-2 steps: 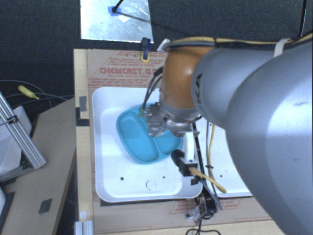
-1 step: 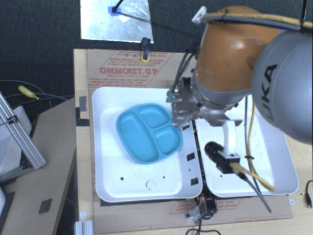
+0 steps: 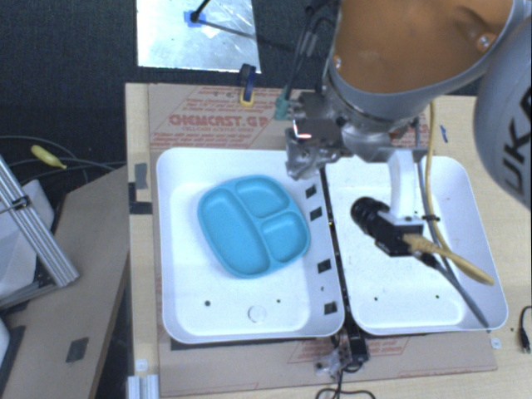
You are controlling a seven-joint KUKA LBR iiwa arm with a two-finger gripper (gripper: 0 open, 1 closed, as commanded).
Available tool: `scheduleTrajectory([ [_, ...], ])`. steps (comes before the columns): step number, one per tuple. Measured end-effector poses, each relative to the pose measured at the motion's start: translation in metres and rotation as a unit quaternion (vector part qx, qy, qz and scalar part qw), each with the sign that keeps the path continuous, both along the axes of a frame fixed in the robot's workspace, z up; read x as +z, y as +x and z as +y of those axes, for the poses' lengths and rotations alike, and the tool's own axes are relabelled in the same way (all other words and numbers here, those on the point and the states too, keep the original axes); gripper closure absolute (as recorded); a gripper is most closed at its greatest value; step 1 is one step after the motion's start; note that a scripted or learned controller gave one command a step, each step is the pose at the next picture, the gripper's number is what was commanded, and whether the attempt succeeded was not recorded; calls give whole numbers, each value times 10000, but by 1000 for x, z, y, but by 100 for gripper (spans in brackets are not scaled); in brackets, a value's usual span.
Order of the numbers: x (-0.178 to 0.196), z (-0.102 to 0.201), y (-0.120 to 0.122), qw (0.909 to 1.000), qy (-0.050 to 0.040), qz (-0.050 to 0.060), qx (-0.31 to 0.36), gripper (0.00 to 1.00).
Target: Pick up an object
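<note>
A light blue divided plate [image 3: 252, 224] with three compartments lies flat in the left white bin [image 3: 187, 306]. My gripper [image 3: 306, 163] hangs above the ridge between the two bins, near their far end, just beyond the plate's upper right corner. It stands apart from the plate. The big grey and orange arm comes in from the upper right and covers the gripper's upper part.
The right white bin [image 3: 432, 306] lies beside the left one. A cardboard sheet [image 3: 208, 119] lies under both bins. A shiny metal sheet [image 3: 195, 19] sits at the far side. A metal rail frame [image 3: 29, 231] stands at the left.
</note>
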State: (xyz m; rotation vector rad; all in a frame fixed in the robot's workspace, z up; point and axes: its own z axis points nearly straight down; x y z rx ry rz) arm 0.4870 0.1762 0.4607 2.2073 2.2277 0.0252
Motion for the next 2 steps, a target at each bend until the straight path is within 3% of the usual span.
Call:
scheduleTrajectory([
  [1, -8, -71, 0, 9999, -38, 65, -72, 100],
  [2, -38, -30, 0, 10000, -34, 78, -14, 100],
])
